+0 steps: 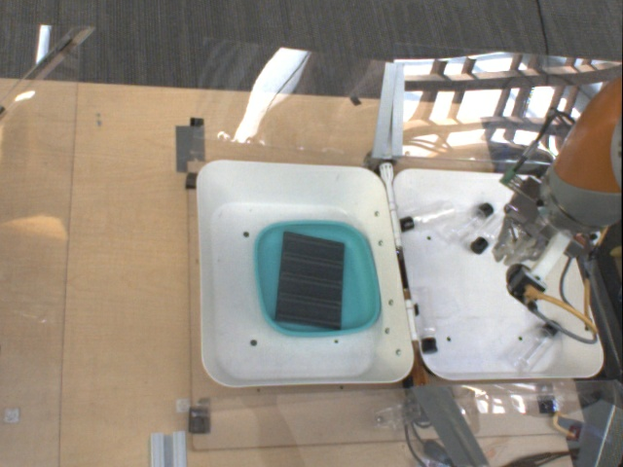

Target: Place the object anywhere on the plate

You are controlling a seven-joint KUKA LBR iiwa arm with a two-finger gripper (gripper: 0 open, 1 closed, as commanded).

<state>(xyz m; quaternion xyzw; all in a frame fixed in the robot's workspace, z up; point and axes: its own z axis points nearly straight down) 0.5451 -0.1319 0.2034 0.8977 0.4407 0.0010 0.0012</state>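
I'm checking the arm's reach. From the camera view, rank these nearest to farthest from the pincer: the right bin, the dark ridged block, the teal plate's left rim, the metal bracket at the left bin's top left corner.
1. Right bin, under the pincer.
2. Dark ridged block, on the plate.
3. Teal plate's left rim, in the left bin.
4. Metal bracket, on the bench, far left.

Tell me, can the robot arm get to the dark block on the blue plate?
Probably yes. The dark block lies flat on the blue plate in the left bin, with nothing above it. The gripper hangs over the right bin, beside it.
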